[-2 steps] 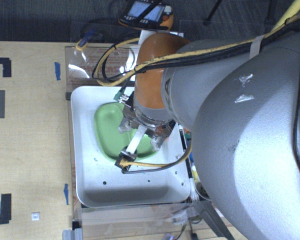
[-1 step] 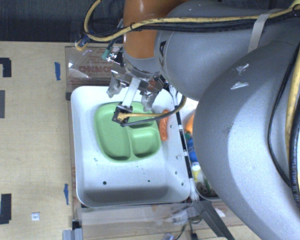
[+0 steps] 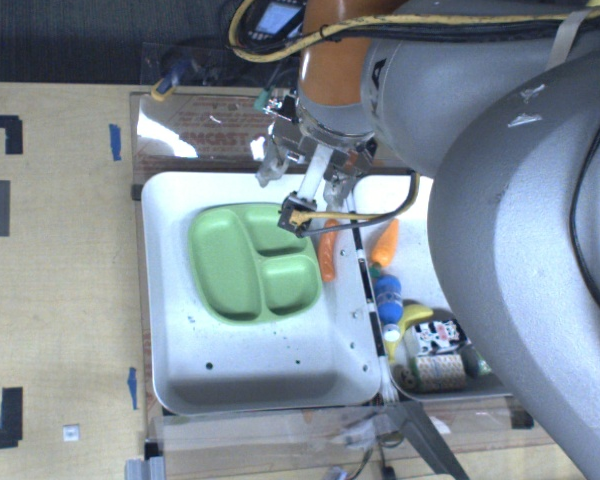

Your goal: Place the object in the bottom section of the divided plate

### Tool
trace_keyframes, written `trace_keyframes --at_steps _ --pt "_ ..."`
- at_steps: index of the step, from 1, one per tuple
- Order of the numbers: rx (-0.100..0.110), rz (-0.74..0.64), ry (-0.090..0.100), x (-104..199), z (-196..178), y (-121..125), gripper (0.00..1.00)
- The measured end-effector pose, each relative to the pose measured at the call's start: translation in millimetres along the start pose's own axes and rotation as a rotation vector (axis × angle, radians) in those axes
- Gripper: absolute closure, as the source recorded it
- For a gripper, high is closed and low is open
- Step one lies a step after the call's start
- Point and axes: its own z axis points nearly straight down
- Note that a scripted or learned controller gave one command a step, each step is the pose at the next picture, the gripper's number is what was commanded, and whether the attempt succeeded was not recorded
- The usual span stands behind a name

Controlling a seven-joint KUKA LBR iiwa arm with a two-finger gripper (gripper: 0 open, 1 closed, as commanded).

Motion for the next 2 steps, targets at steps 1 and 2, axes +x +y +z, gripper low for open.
trace_keyframes --at_steps 1,2 --pt "-0.001 -0.006 0.000 2.3 -10.2 -1.5 1.00" --pt "0.002 0.290 0.000 -51.3 11.3 -39.0 1.00"
